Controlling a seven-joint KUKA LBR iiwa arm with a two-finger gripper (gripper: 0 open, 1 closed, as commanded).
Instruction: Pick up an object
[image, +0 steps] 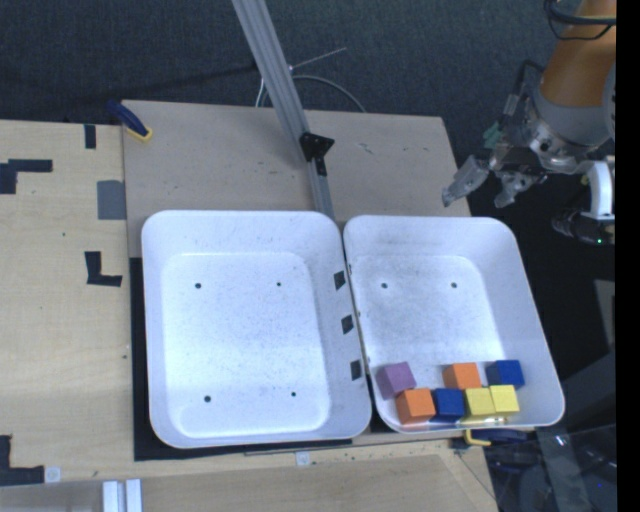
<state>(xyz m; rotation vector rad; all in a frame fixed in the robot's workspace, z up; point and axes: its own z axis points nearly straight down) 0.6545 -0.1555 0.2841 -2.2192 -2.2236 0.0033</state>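
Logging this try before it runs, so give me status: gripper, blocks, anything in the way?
Gripper open, holding nothing, above the right bin's far corner. Blocks clustered along its near wall, untouched. Nothing in the way.

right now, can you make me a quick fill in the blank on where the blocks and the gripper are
1. All the blocks lie in the ____ bin.
2. The purple block sits at the ____ end of the cluster.
3. The gripper hangs outside the bins, past the right bin's ____ corner.

Missing words: right; left; top right
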